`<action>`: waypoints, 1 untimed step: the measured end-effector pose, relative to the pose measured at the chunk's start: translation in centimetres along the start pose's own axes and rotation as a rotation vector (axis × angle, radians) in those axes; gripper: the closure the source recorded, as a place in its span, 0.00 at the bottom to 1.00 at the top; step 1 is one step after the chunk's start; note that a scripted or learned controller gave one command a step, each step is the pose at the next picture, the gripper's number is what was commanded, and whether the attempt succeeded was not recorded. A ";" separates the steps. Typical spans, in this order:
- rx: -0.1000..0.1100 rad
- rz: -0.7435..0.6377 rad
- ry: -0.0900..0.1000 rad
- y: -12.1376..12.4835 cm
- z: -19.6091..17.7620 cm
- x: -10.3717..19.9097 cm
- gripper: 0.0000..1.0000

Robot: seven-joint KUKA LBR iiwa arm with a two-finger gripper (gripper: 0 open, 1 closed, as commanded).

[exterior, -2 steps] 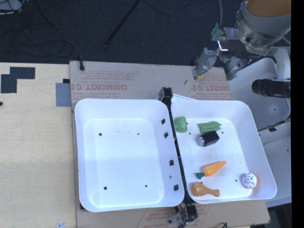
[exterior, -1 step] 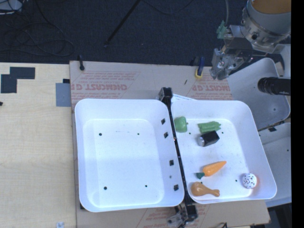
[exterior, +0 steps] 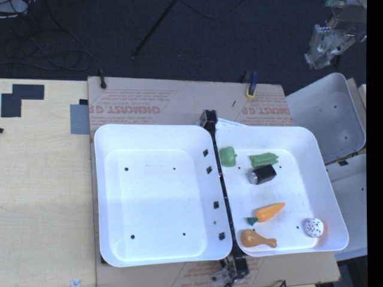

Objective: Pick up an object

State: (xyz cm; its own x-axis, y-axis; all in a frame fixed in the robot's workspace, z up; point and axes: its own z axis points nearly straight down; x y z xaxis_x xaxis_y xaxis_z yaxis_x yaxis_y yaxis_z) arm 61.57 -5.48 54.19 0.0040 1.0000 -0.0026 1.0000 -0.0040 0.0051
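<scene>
- Right bin, lower right of frame, holds all the loose objects; six counted.
- Green block at the bin's upper left, close against the black divider between the two bins.
- Green pepper-like piece just right of the block, lying flat.
- Black and silver cylinder directly below the pepper piece, touching or nearly touching it; cannot tell which.
- Orange carrot in the middle of the bin, tilted, tip toward upper right, small green stub at its lower left end.
- Tan drumstick-shaped toy at the bin's lower left corner, near the front wall.
- White speckled ball at the lower right, well apart from the rest.
- Left bin sits beside it at frame centre, walls touching along the divider.
- Both bins rest on a cardboard sheet with red printing, on a pale wood bench.
- Gripper at the upper right corner of the frame, high over dark floor, well apart from the bins and every object; nothing seen between its fingers, and I cannot tell how wide they stand.
</scene>
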 end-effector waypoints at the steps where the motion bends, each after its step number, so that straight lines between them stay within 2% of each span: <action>1: 0.008 -0.010 0.003 2.9 0.5 6.5 1.00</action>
State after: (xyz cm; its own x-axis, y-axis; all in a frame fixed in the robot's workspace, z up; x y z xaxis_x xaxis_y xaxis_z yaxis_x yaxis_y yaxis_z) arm 64.52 1.04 53.65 -0.0059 1.0000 0.0005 1.0000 0.0059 -0.0028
